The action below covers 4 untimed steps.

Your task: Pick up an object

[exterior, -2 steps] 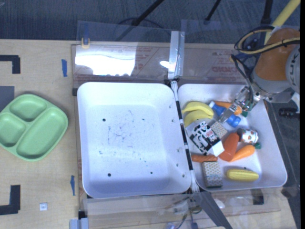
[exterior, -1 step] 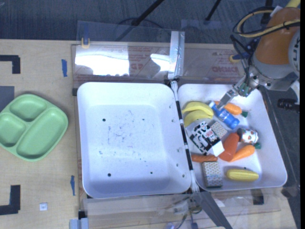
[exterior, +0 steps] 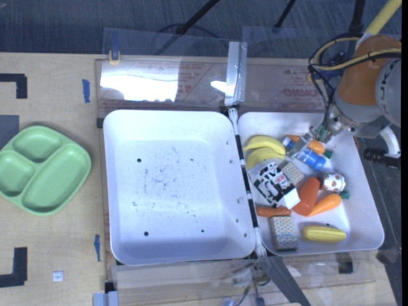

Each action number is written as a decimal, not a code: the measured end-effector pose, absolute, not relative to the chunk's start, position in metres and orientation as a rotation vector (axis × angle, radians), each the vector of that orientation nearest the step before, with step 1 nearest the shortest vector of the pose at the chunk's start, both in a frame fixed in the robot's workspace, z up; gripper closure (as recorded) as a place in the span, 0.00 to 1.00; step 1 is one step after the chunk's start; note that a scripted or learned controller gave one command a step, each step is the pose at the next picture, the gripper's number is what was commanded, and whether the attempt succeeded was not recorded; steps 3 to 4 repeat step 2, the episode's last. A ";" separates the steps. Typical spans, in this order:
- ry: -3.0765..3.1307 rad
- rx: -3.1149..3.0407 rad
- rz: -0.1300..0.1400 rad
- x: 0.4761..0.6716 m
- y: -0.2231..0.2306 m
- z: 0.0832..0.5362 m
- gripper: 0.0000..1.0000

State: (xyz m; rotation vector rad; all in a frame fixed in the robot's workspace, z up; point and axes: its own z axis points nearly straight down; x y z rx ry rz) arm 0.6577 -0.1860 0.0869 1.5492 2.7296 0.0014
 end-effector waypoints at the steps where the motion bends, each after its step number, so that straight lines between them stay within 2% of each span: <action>1: 2.727 1.544 0.004 0.659 -0.186 0.100 1.00; 2: 2.814 1.387 0.002 0.661 -0.135 0.215 1.00; 4: 2.814 1.387 0.002 0.661 -0.135 0.215 1.00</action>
